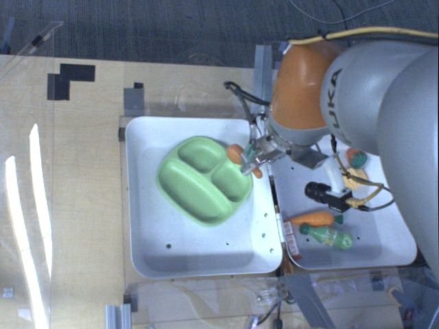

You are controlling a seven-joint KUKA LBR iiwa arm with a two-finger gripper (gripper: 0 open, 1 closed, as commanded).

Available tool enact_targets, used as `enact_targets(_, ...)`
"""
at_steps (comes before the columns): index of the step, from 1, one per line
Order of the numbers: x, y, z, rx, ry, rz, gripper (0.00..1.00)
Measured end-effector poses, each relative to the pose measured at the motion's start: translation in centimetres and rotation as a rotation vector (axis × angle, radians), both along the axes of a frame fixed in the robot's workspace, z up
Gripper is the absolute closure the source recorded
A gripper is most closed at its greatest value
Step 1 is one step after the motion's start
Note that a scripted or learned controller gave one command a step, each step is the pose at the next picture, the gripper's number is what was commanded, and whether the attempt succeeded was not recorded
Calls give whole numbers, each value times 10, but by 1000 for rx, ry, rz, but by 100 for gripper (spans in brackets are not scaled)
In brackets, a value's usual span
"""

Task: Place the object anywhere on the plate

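I see gripper [251, 159] at plate [199, 184] right rim, left bin [147, 252]. Orange object [236, 154] sits at fingertips, seemingly clamped, over rim edge. Carry looks nearly done; release onto plate is left. Carrot [314, 218], bottle [328, 236] lie in right bin [384, 249].

Green plate [199, 180], orange carrot [315, 218], green bottle [329, 236], white bins [147, 252].

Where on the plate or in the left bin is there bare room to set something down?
The green plate has its large left compartment and lower right one bare. The left bin has bare floor below and left of the plate. It is crowded at the plate's upper right rim, where the gripper sits with an orange object.
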State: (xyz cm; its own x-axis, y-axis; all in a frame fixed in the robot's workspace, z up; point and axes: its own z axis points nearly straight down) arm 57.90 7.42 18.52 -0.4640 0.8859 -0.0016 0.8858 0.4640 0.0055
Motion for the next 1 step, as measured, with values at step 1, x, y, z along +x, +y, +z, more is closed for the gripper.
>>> enact_targets(1, 0, 0, 0, 0, 0, 0, 0)
